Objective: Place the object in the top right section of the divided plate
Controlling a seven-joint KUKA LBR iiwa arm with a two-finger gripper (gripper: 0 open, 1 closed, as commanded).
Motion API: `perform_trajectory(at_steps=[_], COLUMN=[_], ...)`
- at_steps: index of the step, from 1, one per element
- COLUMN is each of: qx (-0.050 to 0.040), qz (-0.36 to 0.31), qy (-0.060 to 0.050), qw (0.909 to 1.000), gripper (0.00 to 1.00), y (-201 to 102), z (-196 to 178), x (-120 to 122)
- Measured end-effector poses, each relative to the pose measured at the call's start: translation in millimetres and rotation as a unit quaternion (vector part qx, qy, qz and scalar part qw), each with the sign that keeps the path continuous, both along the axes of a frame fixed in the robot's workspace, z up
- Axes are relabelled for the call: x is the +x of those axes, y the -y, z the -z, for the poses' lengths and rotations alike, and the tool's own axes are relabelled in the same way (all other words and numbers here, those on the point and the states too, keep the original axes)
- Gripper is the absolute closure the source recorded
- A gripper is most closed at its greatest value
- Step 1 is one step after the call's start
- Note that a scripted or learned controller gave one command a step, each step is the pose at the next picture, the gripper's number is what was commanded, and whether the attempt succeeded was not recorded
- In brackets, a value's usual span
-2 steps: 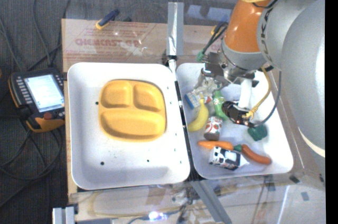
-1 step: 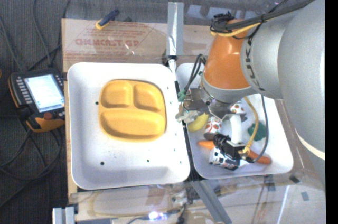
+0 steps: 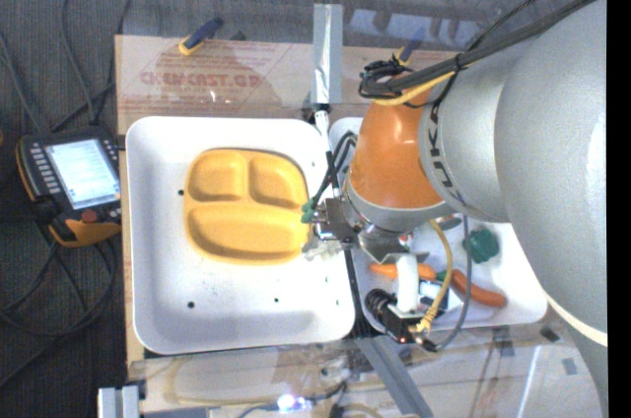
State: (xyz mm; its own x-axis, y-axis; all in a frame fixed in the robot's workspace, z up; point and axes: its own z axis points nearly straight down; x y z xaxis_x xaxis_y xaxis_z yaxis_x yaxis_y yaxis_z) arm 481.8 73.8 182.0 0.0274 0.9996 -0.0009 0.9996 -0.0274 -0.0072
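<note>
Yellow plate (image 3: 246, 206) — white bin (image 3: 158, 308).

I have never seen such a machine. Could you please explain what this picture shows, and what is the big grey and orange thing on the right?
The picture is taken from one camera fixed above a bench, looking down at a slant. The big grey and orange thing is a robot arm reaching in from the right. The bench carries two shallow white bins. In the left bin lies a yellow divided plate with three sections, all without anything in them. The arm's wrist hangs over the edge between the bins, near the plate's right side. In the right bin, partly hidden by the arm, I see an orange carrot-like object and a small green object. Whether the arm holds anything cannot be seen.
</note>
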Motion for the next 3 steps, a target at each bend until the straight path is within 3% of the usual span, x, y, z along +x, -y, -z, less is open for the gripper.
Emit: perform_trajectory(at_steps=[1, 2, 3], qx=[0.0024, 0.0036, 0.0004], qz=[-0.134, -0.134, -0.255], qy=[0.013, 0.011, 0.002], qw=[0.9909, 0.9909, 0.9669], gripper=[1.0, 1.0, 1.0], y=[-63.6, -63.8, -150.6], z=[83.6, 75.7, -33.8], x=[10.5, 9.5, 0.9])
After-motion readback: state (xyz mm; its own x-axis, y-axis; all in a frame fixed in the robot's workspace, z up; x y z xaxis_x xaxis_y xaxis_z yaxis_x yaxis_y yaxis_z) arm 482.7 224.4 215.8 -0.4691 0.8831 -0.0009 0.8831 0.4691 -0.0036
